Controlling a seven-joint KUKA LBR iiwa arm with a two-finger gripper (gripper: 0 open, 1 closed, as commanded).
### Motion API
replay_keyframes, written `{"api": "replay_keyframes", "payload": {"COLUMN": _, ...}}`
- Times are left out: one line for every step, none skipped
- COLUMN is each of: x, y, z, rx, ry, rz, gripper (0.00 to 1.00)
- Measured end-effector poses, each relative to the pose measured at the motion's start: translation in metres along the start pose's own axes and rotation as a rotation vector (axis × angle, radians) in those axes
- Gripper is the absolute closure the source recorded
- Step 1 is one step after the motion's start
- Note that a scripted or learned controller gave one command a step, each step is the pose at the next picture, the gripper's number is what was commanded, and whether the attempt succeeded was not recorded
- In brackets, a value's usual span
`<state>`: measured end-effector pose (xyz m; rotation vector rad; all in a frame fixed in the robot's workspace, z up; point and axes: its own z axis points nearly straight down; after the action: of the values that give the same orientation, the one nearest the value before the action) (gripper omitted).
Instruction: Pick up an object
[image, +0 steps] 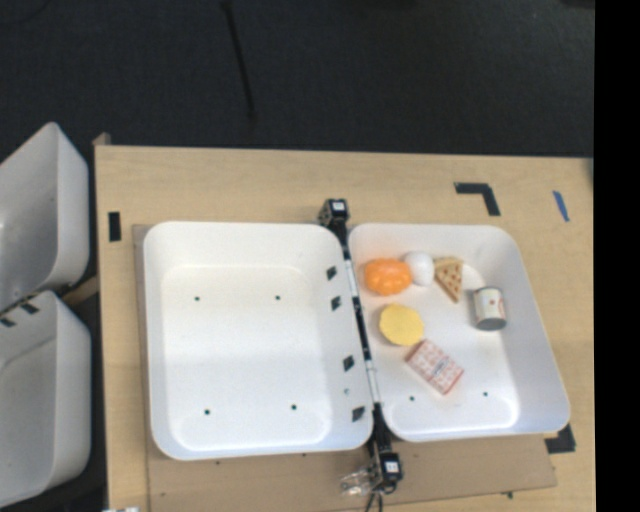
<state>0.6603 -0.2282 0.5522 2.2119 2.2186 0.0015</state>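
— How's the light?
— Bright and even from above; the white bins (240, 340) nearly wash out, with soft shadows along their inner walls.
— Sharpness?
— Slightly soft throughout, grainy in the dark floor (300, 70) beyond the bench (250, 185).

Two bins side by side on counter (250, 180), right bin (520, 400) holding round fruit (386, 276), ball (419, 267), wedge (450, 278), can (488, 308), disc (401, 325), flat packet (434, 366) nearest the front, left bin (240, 420) alongside

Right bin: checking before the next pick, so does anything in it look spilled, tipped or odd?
Nothing spilled. The can lies on its side, and the pink box sits askew to the right bin walls. The orange, white ball, wedge and yellow disc look normal.
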Motion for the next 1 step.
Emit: {"api": "replay_keyframes", "payload": {"x": -0.0001, "y": 0.0300, "z": 0.0010, "rx": 0.002, "ry": 0.001, "rz": 0.000, "gripper": 1.00}}
